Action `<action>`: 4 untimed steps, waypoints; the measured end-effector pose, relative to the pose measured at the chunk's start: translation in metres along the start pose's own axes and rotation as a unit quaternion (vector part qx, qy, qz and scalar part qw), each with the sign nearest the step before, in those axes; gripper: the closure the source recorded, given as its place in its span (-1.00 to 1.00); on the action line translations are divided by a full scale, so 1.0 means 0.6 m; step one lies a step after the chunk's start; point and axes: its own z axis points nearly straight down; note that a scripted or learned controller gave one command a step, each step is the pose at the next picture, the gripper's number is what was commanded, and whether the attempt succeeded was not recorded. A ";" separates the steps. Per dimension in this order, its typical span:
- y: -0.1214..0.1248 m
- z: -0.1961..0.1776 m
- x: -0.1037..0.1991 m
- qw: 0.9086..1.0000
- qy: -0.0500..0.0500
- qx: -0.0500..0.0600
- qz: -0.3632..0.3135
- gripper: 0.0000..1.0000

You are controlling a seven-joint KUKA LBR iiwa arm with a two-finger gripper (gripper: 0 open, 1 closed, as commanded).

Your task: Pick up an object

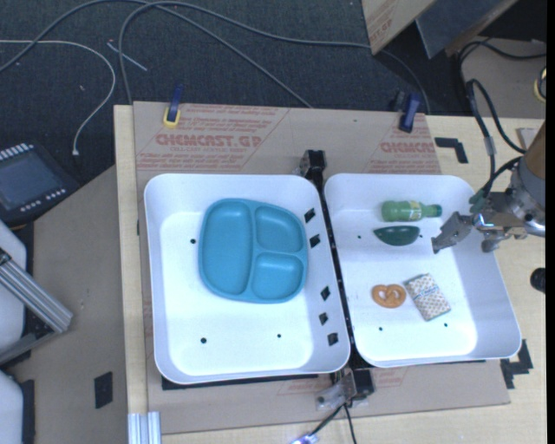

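Note:
The right bin (486, 329) holds a small green bottle (410, 210) lying on its side near the far wall. Just in front of it lies a dark green oval object (397, 234). Nearer the front are an orange pretzel (388, 296) and a patterned silver packet (427, 296), side by side. My gripper (466, 243) hovers over the bin's right part, to the right of the dark green object and apart from it. It is open, with nothing between its fingers.
A blue divided plate (254, 250) lies in the left bin (173, 286). A row of black clips (323, 260) marks the seam between the bins. Cables run across the dark floor behind the bench, and a cardboard box (395, 19) stands at the back.

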 end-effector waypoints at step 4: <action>0.002 0.251 -0.026 1.000 -0.001 -0.002 0.001 1.00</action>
